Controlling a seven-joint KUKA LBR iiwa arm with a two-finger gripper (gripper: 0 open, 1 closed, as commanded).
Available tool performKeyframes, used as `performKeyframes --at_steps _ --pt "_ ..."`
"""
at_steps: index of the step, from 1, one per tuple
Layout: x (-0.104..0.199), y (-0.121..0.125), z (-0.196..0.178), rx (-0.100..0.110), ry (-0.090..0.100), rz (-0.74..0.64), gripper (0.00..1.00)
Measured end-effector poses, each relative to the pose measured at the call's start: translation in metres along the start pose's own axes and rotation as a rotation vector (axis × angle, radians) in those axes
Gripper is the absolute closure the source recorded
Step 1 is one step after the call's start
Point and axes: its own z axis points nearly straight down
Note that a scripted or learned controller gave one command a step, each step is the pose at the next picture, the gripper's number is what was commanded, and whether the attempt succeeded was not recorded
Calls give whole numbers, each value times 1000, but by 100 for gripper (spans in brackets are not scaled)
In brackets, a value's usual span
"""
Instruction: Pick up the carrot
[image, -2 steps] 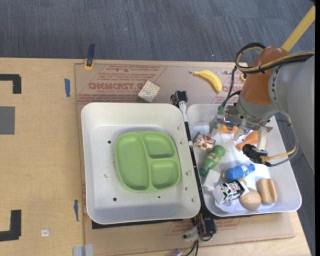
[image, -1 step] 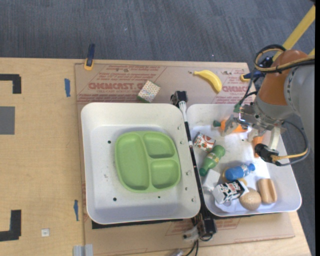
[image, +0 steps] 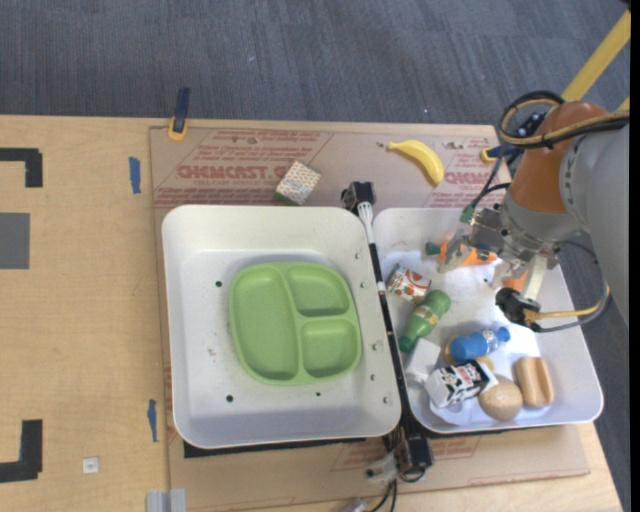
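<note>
The grey two-finger claw (image: 468, 250) hangs low over the far end of the right white plastic bin (image: 585, 390), fingers clamped on a small orange carrot (image: 474, 257). Toward that bin's near edge lie a green bottle (image: 423, 317), a blue toy (image: 470, 346) and a tan bread roll (image: 501, 401).

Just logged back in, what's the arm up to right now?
The arm has its gripper down in the right bin, at the far end, right by an orange item that looks like the carrot. Whether it has a hold on it is not clear from this view. The green bottle, blue toy and hot dog lie loose nearer the camera. The green divided plate sits in the left bin.
</note>
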Motion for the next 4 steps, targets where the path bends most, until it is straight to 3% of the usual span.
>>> performKeyframes --at_steps 1,2,3,4 --pt "-30 13 1 16 23 114 0" --pt "-32 17 -13 0 12 108 100" --pt "-85 -60 -2 -4 3 157 100" --pt "-75 -59 -2 -2 17 146 0"
